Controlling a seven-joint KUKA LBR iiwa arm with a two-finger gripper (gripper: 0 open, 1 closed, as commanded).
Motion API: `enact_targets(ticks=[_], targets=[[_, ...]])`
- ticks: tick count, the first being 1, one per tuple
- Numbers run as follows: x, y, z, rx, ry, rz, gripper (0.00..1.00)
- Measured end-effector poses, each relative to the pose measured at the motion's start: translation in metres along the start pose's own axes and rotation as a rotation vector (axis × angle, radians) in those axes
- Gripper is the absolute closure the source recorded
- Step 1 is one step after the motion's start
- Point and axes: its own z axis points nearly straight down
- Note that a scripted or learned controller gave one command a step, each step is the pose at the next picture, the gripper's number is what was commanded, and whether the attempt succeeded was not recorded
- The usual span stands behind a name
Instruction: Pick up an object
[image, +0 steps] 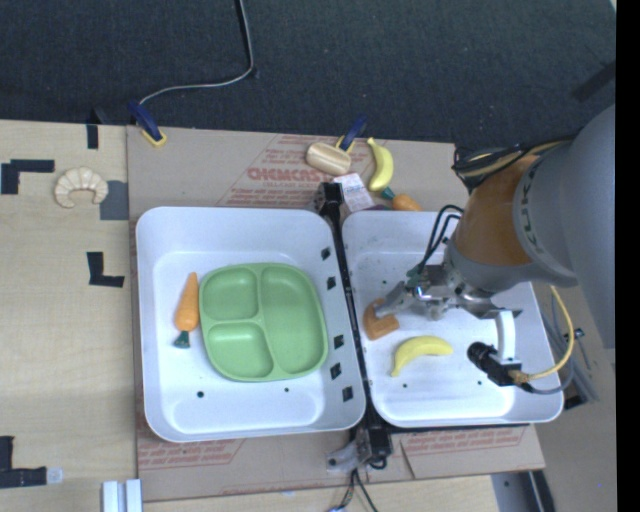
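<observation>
Gripper lowered into the right bin, its fingers narrow around an orange block at the bin's left side; a yellow banana lies just beside it. The left bin holds a green divided plate and a carrot. The cardboard sheet on the tabletop carries red printing, partly legible as "CHEMCAS".

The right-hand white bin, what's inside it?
The right bin holds a yellow banana and an orange block, with the end effector low beside the block. The arm covers the bin's far right side, so anything there is hidden.
</observation>
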Motion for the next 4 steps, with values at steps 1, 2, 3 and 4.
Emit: enact_targets(ticks=[1, 2, 3, 4], targets=[[-0.011, -0.056, 0.007, -0.006, 0.002, -0.001, 0.0], [-0.054, 0.001, -0.079, 0.011, 0.0, -0.001, 0.0], [-0.105, 0.039, -0.047, 0.014, 0.001, -0.001, 0.0], [-0.086, 0.067, 0.011, 0.009, -0.002, -0.002, 0.0]])
